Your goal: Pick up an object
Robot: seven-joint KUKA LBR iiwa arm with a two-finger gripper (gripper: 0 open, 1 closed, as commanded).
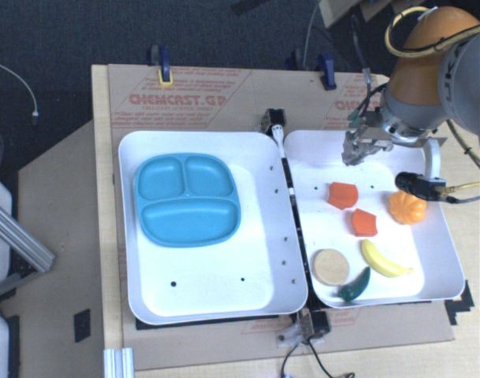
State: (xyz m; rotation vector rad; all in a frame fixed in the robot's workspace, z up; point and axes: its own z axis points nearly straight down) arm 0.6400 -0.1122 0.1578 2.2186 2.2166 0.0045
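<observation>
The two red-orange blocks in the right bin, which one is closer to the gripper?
The upper block, the one farther from the banana. It lies just below the gripper, while the other block sits lower, nearer the banana.

Table (224,93): flat brown board top printed with red lettering along its far edge. Two blue clamps (163,61) grip that far edge, the second one right of the first. Dark blue-grey carpet floor (58,30) lies behind and left of the table. Thin white cable (23,85) curls on the floor left of the table. Aluminium extrusion bar (19,235) angled at the table's left. Lighting even, soft shadows.
</observation>
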